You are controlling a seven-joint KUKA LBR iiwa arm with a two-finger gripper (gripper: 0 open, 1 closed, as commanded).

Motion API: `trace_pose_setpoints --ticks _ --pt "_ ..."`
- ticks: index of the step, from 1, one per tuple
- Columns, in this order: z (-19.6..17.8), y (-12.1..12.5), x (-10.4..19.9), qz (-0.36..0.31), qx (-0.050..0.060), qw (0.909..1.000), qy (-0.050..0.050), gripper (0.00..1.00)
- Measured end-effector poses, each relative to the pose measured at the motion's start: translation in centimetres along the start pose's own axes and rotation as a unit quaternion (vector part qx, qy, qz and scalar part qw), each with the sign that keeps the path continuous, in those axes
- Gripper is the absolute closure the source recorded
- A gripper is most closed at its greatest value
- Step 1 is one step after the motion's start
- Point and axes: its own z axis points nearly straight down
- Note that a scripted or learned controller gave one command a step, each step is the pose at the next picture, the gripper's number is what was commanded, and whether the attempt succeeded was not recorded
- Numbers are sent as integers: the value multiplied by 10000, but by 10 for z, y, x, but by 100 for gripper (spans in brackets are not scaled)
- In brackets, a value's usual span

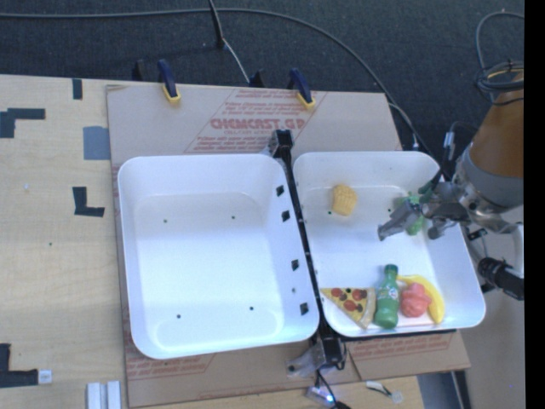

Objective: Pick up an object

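Observation:
The right bin (366, 167) holds a yellow corn piece (344, 199) near its back. Along its front lie a pizza slice (351, 302), a green bottle (387, 298), a red fruit (415, 300) and a yellow banana (434, 301). My gripper (414, 227) hangs over the bin's right side, open, with its two fingers spread apart. A small green object (415, 211) shows between the fingers at the gripper's base. Whether the fingers touch it is unclear. The arm's orange band (502, 139) is at the view's right edge.
The left bin (136, 228) stands beside the right one with a black divider (294, 237) between them. Both rest on a cardboard sheet (247, 118) held by two blue-and-yellow clamps. Cables run behind the bins and at the front edge.

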Motion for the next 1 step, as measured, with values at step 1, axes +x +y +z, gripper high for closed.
trace_pose_setpoints --ticks 1 --pt "0 0 0 0 0 10000 0 0"
